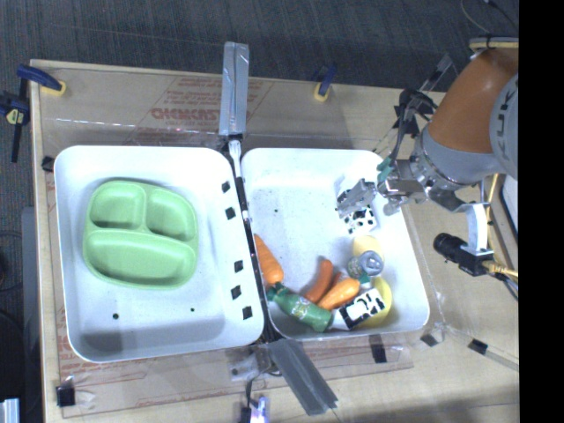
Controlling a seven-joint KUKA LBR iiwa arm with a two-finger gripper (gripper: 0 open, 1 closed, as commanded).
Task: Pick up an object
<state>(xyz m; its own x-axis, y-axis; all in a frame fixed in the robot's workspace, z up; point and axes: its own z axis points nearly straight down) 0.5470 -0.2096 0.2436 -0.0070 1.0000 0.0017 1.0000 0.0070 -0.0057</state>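
My gripper (356, 198) hangs over the upper right part of the right bin (291, 183), at the end of the grey arm with the orange band (471, 95). Just below it lies a small black-and-white object (363, 223). Further toward the bin's front corner sit a silver can (368, 262), a yellow piece (382, 296) with a black-and-white block (362, 307) against it, three orange carrots (267, 263) (322, 276) (340, 293) and a green bottle (300, 307).
The left bin (70, 324) holds a green divided plate (141, 233). A grey bar (234, 86) runs along the seam between the bins at the back. Blue clamps (40, 79) grip the bench's far edge.
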